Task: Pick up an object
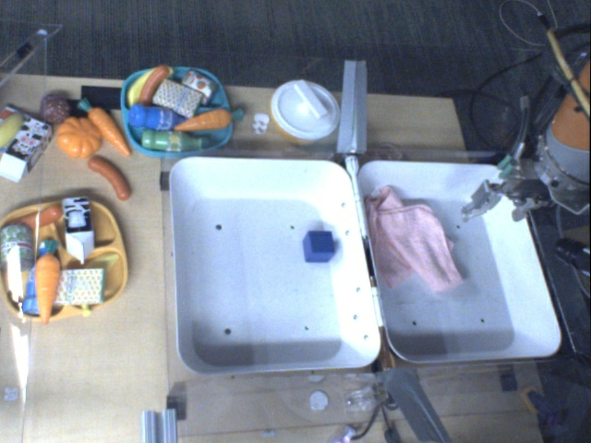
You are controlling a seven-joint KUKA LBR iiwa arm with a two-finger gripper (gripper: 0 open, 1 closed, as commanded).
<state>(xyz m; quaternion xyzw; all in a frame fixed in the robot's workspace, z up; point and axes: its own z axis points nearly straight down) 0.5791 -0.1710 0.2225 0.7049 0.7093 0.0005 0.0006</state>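
Note:
A small blue cube [319, 245] sits near the middle of the left bin [212, 192]. A crumpled pink cloth [411, 238] lies in the left half of the right bin [517, 330], against the divider. My gripper [497, 203] hangs over the upper right part of the right bin, to the right of the cloth and apart from it. Its fingers [475, 201] are spread open with nothing between them.
Left of the bins are a blue bowl of toy food [175, 109], a yellow plate of toy food [60, 261], a loose pumpkin [77, 138] and a sausage [111, 177]. A white lidded bowl [306, 109] stands behind the left bin. Cables hang at the far right.

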